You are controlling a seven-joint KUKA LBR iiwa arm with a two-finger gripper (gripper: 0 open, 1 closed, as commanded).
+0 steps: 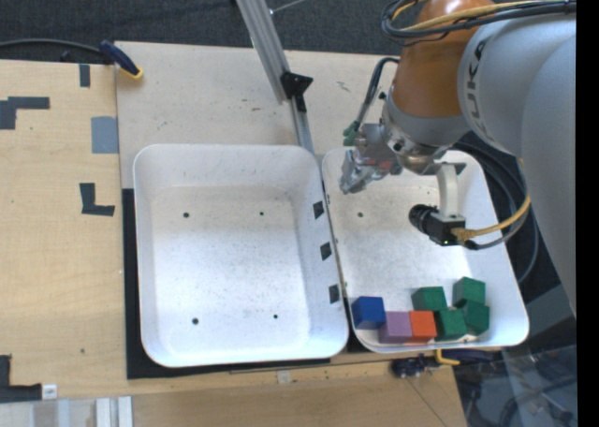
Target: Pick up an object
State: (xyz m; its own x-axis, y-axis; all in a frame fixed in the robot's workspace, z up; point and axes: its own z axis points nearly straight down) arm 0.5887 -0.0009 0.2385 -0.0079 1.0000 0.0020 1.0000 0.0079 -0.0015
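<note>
Blocks sit clustered along the near edge of the right bin (496,228): a blue block (369,311) at the left, then a purple block (399,325) touching an orange block (423,324), and green blocks (457,307) bunched at the right corner. Beside it on the tabletop (206,88) lies the left bin (154,228), its speckled white floor bare. Farther back, over the right bin's far left part, the end effector (356,177) hangs well apart from the blocks; whether it is spread or closed cannot be told, and nothing appears in its grasp
</note>
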